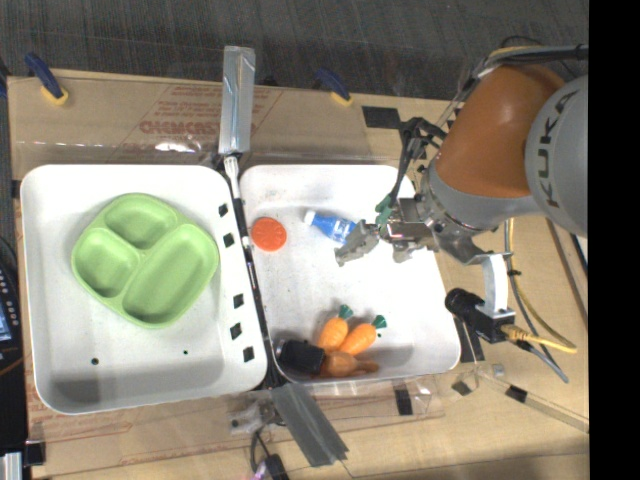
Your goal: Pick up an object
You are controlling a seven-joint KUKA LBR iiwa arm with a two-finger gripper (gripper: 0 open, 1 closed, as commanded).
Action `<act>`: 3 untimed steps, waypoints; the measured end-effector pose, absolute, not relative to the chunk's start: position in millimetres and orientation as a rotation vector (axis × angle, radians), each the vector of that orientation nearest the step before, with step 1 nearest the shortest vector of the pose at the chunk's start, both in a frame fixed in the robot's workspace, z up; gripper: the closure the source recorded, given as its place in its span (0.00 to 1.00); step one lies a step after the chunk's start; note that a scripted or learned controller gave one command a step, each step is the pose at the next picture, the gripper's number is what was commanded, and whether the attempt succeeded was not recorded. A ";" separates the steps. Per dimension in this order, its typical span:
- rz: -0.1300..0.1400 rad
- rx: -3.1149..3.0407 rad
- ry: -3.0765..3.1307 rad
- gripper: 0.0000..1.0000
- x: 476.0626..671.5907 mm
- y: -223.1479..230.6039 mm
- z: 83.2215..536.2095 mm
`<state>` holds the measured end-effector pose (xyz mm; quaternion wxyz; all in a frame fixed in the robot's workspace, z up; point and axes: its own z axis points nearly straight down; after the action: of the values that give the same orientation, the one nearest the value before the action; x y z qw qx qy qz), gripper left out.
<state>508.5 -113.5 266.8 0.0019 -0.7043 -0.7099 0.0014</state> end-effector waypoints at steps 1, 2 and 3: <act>0.004 -1.623 -2.684 0.00 554.7 -96.0 157.9; 0.003 -2.243 -2.198 0.00 578.3 -142.3 91.2; 0.005 -2.093 -2.334 0.00 569.3 -137.1 108.9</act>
<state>569.3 -137.1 108.9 0.0031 -0.6676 -0.7445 0.0015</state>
